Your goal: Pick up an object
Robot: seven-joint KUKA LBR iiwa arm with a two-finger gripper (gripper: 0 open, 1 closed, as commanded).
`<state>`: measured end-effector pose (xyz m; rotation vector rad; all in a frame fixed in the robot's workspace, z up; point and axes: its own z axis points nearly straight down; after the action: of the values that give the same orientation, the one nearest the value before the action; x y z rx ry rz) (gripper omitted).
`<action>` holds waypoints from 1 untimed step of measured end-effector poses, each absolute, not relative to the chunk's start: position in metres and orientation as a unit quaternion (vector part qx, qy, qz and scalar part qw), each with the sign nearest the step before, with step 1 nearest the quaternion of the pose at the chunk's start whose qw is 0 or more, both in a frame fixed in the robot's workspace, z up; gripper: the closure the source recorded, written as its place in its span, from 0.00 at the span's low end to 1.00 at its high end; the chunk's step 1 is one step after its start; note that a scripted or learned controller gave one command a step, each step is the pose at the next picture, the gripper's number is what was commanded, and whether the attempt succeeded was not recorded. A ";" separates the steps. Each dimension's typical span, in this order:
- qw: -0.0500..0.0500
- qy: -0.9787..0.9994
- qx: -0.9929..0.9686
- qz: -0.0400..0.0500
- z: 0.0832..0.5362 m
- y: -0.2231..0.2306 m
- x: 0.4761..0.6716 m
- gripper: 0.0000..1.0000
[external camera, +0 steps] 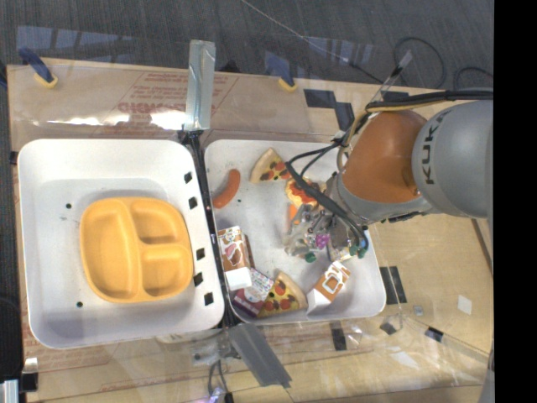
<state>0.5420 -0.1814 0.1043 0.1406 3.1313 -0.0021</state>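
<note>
One pincer (312,235) low in right bin (252,154), fingers unclear

A yellow divided tray (134,246) sits in a white bin (42,225); the arm (445,158) is grey with an orange band.

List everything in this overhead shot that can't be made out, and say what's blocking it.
- Gripper: in the camera view, wrist and cables crowd it; finger state unreadable, as is whether it holds anything.
- Small items beneath the gripper in the right bin: covered by wrist and cables, identity unclear.
- Pizza slice by the wrist: partly hidden under the arm.
- Packet print: too small to read.
</note>
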 end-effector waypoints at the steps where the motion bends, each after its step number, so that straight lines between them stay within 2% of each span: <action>1: 0.003 0.999 0.045 -0.001 0.104 -0.181 0.542 0.00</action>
<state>0.5419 -0.1809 0.1038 0.1398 3.1323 -0.0016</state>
